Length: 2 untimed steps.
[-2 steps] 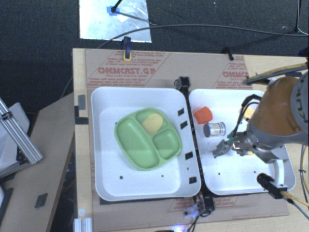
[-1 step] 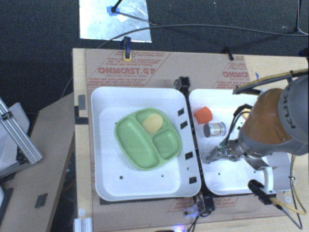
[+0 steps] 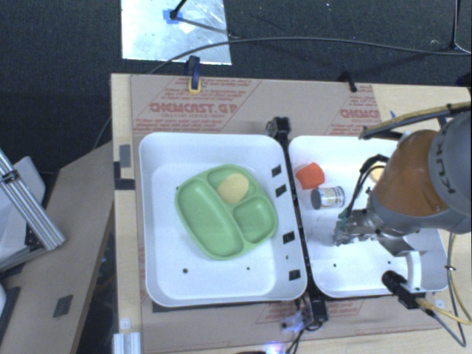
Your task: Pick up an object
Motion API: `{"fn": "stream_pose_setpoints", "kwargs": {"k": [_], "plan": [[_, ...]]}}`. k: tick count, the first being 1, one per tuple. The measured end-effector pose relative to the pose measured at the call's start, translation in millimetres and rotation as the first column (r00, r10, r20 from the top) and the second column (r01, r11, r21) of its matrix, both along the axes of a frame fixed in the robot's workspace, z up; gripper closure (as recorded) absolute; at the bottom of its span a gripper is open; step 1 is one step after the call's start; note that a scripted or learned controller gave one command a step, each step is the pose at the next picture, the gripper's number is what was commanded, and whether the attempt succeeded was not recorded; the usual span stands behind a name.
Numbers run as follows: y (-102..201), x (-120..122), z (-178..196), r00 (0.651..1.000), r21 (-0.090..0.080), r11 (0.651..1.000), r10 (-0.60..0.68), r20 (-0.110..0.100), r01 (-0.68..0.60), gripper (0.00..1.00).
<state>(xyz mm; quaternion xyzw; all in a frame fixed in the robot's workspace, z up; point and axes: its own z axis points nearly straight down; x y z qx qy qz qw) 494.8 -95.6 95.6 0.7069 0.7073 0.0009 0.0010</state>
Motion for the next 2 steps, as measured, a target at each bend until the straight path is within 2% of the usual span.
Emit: {"fn": "stream_pose_setpoints", "kwargs": {"k": [2], "plan": [[15, 0, 114, 1.000, -0.001, 1.000, 0.005, 0.006, -0.005, 1.00]]}}
